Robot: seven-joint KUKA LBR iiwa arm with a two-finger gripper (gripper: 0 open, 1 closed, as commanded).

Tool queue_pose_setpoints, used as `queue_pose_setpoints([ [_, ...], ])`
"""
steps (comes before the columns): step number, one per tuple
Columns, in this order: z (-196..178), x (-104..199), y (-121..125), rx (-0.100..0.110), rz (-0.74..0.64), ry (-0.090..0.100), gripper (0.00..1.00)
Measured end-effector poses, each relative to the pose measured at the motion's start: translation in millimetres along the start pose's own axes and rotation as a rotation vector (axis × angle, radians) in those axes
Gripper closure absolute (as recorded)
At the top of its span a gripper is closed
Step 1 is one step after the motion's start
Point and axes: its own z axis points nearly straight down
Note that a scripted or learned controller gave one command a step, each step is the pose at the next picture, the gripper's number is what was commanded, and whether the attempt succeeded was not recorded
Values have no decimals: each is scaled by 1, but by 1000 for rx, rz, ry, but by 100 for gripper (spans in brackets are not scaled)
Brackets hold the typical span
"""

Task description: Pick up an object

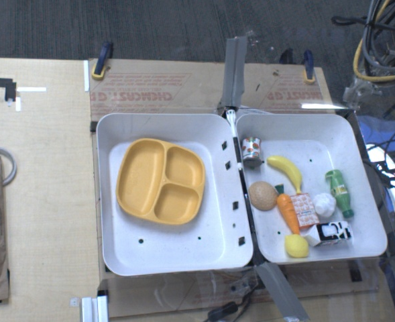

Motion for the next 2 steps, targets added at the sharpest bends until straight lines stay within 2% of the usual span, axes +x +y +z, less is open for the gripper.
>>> queue_pose_setpoints([
  [1,44,-10,-32,-1,-366,-1,100],
  [2,7,-20,-37,-1,-588,-4,100],
])
